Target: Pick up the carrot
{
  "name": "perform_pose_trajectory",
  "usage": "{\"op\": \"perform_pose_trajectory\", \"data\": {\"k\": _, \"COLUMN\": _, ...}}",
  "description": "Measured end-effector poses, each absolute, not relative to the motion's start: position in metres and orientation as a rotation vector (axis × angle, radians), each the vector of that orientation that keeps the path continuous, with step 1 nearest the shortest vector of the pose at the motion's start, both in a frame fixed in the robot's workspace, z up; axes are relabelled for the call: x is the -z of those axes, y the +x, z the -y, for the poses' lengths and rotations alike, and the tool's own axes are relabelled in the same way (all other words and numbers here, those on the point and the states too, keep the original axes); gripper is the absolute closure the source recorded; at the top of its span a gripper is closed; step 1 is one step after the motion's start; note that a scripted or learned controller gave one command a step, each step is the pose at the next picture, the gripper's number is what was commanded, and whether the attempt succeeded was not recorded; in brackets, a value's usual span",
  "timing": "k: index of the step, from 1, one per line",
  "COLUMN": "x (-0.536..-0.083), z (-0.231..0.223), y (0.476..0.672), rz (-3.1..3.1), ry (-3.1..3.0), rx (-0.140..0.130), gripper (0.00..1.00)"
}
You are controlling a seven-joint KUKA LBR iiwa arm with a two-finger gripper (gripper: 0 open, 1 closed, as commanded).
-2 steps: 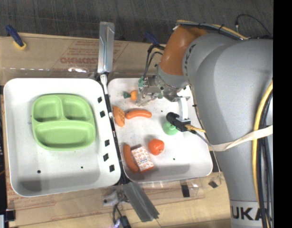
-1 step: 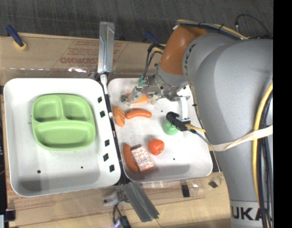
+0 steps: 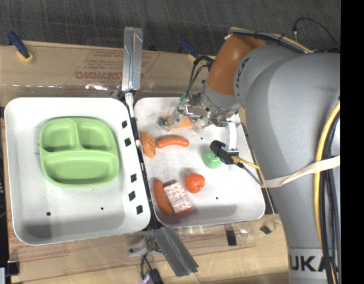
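The carrot (image 3: 182,123) is a small orange piece with a green leafy end pointing left. It lies at the far side of the right bin (image 3: 241,203). My gripper (image 3: 191,112) is low over the carrot's right end, right at it. The wrist hides the contact, so a grasp cannot be made out. The grey arm with its orange band reaches in from the right and covers the bin's far right corner.
In the right bin lie an orange pastry (image 3: 148,144), a sausage (image 3: 173,141), a green round piece (image 3: 212,161), a red tomato (image 3: 195,182), a hot dog (image 3: 162,197) and a small printed packet (image 3: 178,198). The left bin (image 3: 28,218) holds a green divided plate (image 3: 80,150).
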State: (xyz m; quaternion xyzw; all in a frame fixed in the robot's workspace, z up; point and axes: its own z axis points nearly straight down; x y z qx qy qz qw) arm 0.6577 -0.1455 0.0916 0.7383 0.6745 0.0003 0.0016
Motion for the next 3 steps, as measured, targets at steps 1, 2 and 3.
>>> {"op": "perform_pose_trajectory", "data": {"k": 1, "x": -0.128, "z": 0.182, "y": 0.658, "rz": -2.34, "ry": 2.092, "rx": 0.0, "gripper": 0.0}}
{"op": "perform_pose_trajectory", "data": {"k": 2, "x": -0.139, "z": 0.173, "y": 0.631, "rz": -2.412, "ry": 2.016, "rx": 0.002, "gripper": 0.0}}
{"op": "perform_pose_trajectory", "data": {"k": 3, "x": -0.09, "z": 0.137, "y": 0.656, "rz": -2.454, "ry": 1.968, "rx": 0.004, "gripper": 0.0}}
